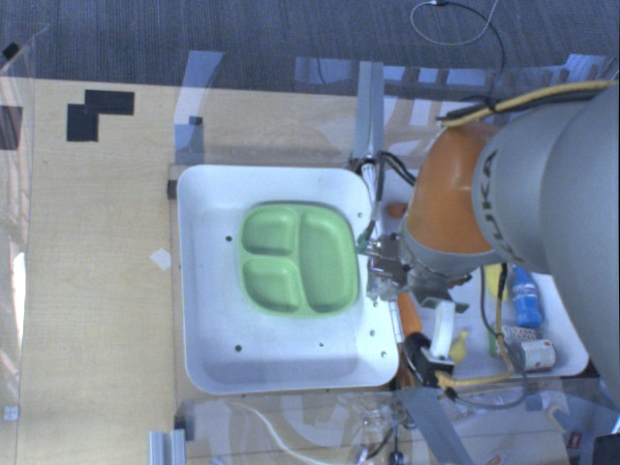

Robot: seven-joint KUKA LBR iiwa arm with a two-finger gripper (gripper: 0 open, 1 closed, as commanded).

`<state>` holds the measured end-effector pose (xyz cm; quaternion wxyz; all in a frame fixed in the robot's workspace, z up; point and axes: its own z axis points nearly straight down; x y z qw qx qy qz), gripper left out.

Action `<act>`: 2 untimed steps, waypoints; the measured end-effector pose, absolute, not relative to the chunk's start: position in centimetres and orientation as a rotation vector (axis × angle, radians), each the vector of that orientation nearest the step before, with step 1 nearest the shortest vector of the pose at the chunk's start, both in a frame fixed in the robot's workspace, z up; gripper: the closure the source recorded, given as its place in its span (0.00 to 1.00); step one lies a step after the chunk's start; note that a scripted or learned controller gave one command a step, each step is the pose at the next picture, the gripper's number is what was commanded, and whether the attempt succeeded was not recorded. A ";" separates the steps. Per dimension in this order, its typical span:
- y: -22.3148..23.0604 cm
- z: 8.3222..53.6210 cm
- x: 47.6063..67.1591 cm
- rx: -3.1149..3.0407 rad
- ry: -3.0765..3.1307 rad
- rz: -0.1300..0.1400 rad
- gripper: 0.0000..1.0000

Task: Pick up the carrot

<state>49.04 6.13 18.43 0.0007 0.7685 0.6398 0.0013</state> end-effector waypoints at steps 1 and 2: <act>6.3 18.5 50.2 2.414 2.010 0.004 1.00; 2.6 19.3 58.2 2.315 2.120 0.003 1.00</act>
